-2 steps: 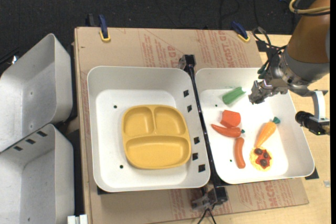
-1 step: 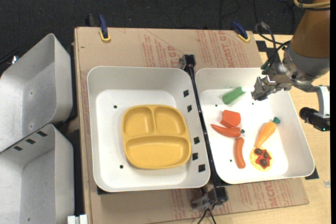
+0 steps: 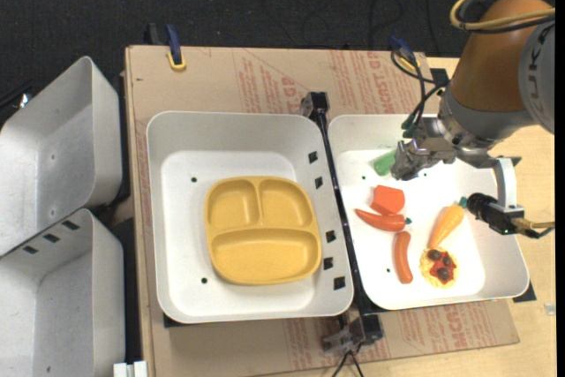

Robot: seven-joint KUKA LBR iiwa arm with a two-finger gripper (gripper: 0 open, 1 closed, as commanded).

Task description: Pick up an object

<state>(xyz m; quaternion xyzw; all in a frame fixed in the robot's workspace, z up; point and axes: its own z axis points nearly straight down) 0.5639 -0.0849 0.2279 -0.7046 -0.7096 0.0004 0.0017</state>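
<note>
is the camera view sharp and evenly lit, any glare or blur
Camera view: even, soft light, the yellow tray and toy food crisp; mild sheen on the arm's orange band; the gripper looks dark and slightly soft, half covering a green piece; floor beyond the bench is dim.

yellow tray (image 3: 262, 230), white bins (image 3: 168, 190), orange carrot (image 3: 446, 225)

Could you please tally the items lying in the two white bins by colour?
Yellow: 2, the divided tray and the pizza slice
Red: 3, the chili pepper, sausage and red-orange block
Orange: 1, the carrot
Green: 1, a piece beside the gripper
Total: 7
</note>
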